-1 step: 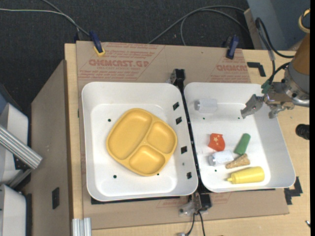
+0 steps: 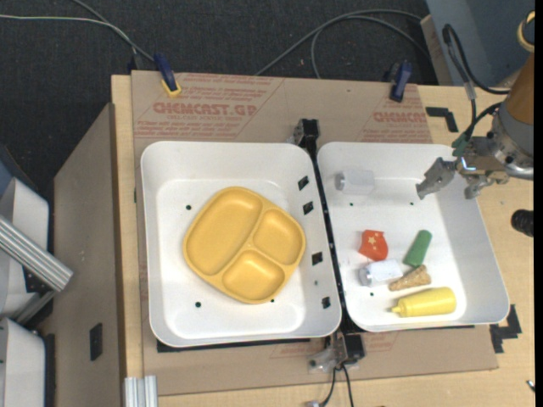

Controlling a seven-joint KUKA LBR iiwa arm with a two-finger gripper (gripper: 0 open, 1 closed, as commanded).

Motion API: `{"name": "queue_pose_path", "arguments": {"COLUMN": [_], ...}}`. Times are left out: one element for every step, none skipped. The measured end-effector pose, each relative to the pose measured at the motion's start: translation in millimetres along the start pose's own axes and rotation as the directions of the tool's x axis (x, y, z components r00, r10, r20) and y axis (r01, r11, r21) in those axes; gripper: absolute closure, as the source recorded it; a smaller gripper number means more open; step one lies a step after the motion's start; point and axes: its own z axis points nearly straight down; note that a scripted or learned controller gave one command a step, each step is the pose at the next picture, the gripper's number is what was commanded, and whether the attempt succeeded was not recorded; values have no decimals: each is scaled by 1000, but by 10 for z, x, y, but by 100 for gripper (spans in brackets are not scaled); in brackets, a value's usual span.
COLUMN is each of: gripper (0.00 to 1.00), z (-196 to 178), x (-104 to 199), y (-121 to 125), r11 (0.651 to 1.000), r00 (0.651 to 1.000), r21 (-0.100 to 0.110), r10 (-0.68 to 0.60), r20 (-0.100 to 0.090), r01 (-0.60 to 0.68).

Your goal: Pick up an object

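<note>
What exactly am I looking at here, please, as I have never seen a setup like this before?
This is one picture from a camera fixed above a workbench, looking down at a slant. Two shallow white bins sit side by side. The left bin holds a yellow divided plate. The right bin holds small items: a red piece, a green piece, a tan piece, a yellow bottle, a whitish item and a clear item near the far wall. The machine at the right is a robot arm; its gripper hangs over the right bin's far corner, with nothing visible between its fingers. Its job is to pick something up.
</note>
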Motion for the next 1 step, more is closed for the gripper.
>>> {"name": "queue_pose_path", "arguments": {"gripper": [0], "z": [619], "x": [38], "y": [35], "r11": [1000], "r00": [1000], "r21": [6], "r10": [1], "r20": [-2], "r01": [-1]}}
